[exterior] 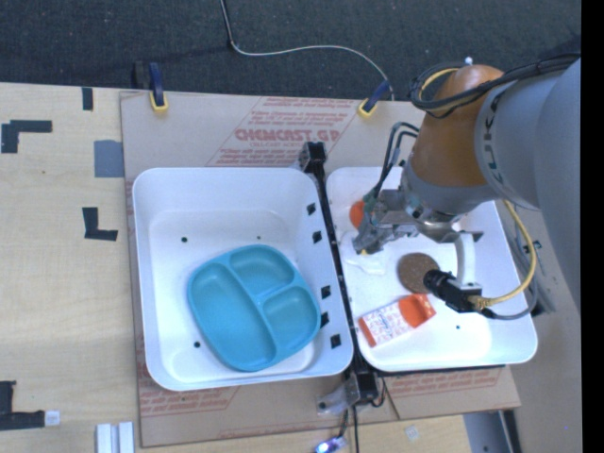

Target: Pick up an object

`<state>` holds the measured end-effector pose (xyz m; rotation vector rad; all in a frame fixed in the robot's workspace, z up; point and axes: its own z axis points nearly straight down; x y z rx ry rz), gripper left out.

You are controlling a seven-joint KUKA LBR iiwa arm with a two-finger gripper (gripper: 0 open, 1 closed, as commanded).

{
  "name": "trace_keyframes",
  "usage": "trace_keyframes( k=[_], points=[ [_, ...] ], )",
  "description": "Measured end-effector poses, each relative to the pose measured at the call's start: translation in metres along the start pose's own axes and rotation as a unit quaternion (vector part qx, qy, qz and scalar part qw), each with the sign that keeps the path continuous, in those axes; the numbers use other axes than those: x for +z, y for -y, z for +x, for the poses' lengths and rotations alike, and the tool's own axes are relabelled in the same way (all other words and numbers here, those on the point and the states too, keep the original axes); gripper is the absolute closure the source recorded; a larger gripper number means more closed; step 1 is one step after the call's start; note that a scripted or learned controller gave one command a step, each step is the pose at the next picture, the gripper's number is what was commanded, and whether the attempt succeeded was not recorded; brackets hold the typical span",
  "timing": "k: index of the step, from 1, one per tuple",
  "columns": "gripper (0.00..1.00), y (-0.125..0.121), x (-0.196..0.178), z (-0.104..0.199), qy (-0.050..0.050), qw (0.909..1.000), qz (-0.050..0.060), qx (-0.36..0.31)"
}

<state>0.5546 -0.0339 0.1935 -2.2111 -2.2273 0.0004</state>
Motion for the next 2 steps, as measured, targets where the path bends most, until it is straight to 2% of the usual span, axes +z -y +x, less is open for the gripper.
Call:
trace_keyframes(
  k=[1,2],
  points=[
    [1.0,-0.007,0.002,0.047,0.0,1.0,0.0,0.001],
    [1.0,-0.02,-0.013,0.102,0.0,1.0,-0.001,0.0]
  ],
)
